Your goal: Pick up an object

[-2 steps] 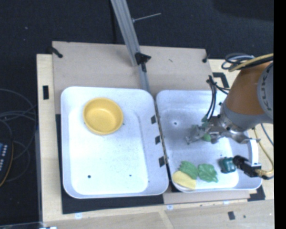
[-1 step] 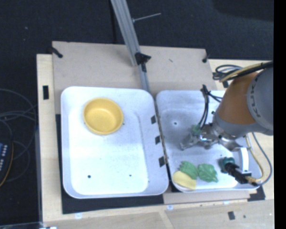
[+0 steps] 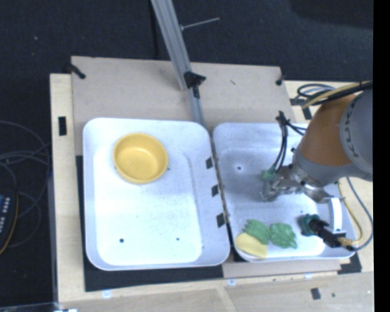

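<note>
My gripper (image 3: 270, 190) is lowered into the middle of the right bin (image 3: 240, 142), below the arm's orange band (image 3: 322, 138). A small green bit (image 3: 268, 173) shows right beside the gripper's upper side; I cannot tell whether it is an object or part of the tool. Along the bin's near edge lie two green leafy pieces (image 3: 257, 229) (image 3: 283, 234) and a pale yellow piece (image 3: 249, 244), a short way below the gripper. A dark teal object (image 3: 308, 223) lies to the lower right of it.
A yellow bowl (image 3: 141, 157) sits upright in the far left part of the left bin (image 3: 149, 239). A grey metal post (image 3: 175, 44) slants up from between the bins. Cables (image 3: 348, 229) run along the right bin's right side.
</note>
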`<state>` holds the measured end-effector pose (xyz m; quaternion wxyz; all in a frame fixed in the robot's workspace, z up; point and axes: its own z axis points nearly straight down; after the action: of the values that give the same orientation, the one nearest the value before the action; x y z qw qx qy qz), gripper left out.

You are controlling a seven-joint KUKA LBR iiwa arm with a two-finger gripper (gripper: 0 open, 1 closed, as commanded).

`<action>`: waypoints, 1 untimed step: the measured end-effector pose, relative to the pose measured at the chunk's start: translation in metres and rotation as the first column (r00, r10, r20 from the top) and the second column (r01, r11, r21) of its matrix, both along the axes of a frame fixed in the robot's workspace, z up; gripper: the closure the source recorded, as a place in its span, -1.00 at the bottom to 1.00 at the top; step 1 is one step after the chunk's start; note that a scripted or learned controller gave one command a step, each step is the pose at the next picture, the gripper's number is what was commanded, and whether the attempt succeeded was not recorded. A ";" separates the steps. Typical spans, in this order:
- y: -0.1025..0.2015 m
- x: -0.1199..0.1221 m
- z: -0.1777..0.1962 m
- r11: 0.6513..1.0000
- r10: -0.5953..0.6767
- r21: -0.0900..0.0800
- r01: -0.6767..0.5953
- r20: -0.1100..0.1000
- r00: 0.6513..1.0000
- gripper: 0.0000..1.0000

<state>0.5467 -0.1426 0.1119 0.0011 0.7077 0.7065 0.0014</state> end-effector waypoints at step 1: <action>-0.003 0.004 0.043 1.000 0.001 -0.001 -0.001 0.001 1.000 1.00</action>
<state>0.5510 -0.1456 0.1549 0.0018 0.7072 0.7070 0.0013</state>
